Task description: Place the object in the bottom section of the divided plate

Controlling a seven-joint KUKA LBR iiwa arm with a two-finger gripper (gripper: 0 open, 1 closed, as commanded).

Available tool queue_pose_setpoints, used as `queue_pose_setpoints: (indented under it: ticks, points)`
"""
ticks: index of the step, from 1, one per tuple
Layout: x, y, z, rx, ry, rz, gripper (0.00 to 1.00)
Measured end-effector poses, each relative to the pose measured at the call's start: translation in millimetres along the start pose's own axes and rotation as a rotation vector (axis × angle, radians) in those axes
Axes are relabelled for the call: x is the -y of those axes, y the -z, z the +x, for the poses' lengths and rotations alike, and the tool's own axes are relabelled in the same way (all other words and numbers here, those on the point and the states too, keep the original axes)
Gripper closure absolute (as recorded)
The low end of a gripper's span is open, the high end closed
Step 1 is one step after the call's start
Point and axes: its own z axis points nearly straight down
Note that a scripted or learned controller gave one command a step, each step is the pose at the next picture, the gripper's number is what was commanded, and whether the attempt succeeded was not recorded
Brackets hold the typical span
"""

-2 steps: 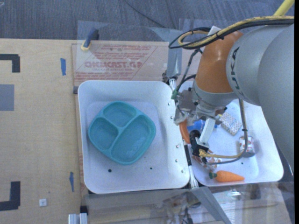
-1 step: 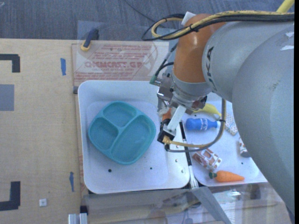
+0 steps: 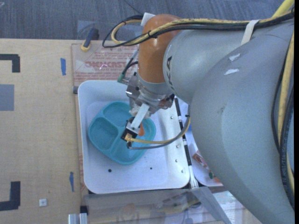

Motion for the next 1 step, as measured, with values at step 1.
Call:
queue_pose_setpoints:
  ticks: [1]
  points:
    - [0.1, 0.2, 0.2, 0.000, 0.000, 0.000, 0.00]
